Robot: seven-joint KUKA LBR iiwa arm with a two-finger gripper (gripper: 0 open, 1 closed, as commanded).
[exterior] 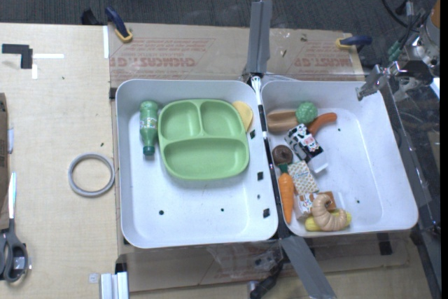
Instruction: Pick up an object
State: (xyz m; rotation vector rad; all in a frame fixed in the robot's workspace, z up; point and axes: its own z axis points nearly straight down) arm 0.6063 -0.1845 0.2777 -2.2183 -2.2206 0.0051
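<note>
The left bin (140,220) holds a green divided plate (203,140), a green bottle (148,126) lying along the plate's left side, and a yellow piece (243,113) tucked at its upper right corner. The right bin (378,171) has its toys crowded along the left wall. These are a bread roll (281,120), a green broccoli (306,112), an orange sausage (323,122), a black-and-white carton (306,141), a chocolate donut (283,154), a carrot (286,197), a cracker packet (303,179), a croissant (323,209) and a banana (330,223).
A tape ring (92,174) and scissors (13,253) lie on the bench at the left. A metal bar (260,38) stands behind the seam between the bins. Clamps (119,25) hold the cardboard at the back. Cables and brackets (409,56) crowd the far right.
</note>
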